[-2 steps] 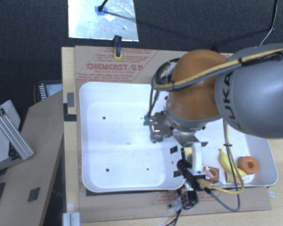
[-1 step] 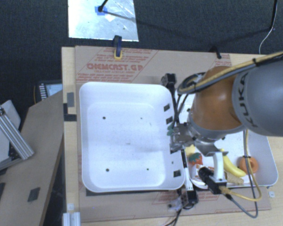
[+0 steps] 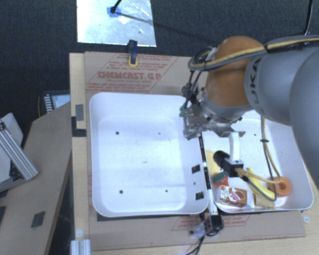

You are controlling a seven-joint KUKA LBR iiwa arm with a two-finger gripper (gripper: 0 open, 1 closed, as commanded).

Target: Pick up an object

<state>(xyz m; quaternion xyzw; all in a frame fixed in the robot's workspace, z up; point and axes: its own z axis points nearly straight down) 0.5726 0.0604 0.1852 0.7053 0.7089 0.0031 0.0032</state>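
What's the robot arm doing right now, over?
Gripper low at right bin's left wall, fingers unclear. Objects heaped at bin's near end, none seen held. Arm covers bin's far half.

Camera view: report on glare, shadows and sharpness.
Camera view: bright glare washes out the silvery sheet at the top; the left bin is evenly lit, with soft shading along its walls; the arm looms large and slightly soft near the lens, shading the right bin; small items there look grainy.
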